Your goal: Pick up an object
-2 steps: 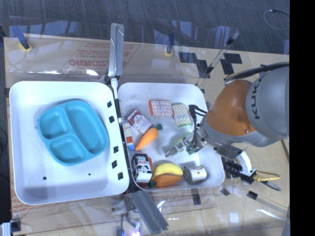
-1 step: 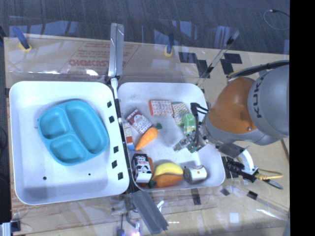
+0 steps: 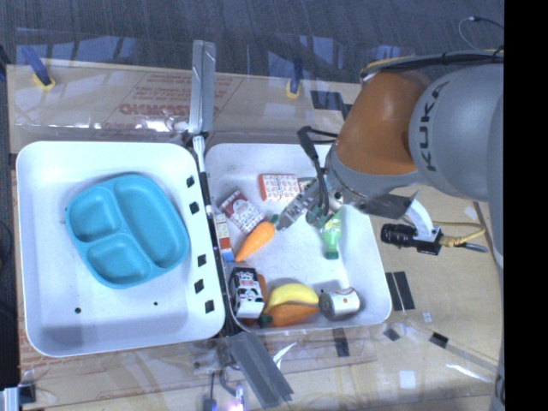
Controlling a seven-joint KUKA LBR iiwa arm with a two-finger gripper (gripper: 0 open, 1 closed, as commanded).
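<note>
My gripper (image 3: 295, 212) hangs low over the middle of the right bin (image 3: 368, 255), under the orange-banded wrist. Its tip sits just right of the green end of an orange carrot (image 3: 254, 241), which lies at a slant. A green bottle (image 3: 331, 236) lies right under the wrist, partly hidden by it. Nothing can be seen held in the gripper.
The right bin also holds two red-and-white packets (image 3: 241, 211) (image 3: 278, 186), a banana (image 3: 292, 294) over an orange item (image 3: 293, 314), a small can (image 3: 342, 302) and a black-and-white carton (image 3: 247, 295). In the left bin (image 3: 51, 315) lies a blue divided plate (image 3: 127, 229).
</note>
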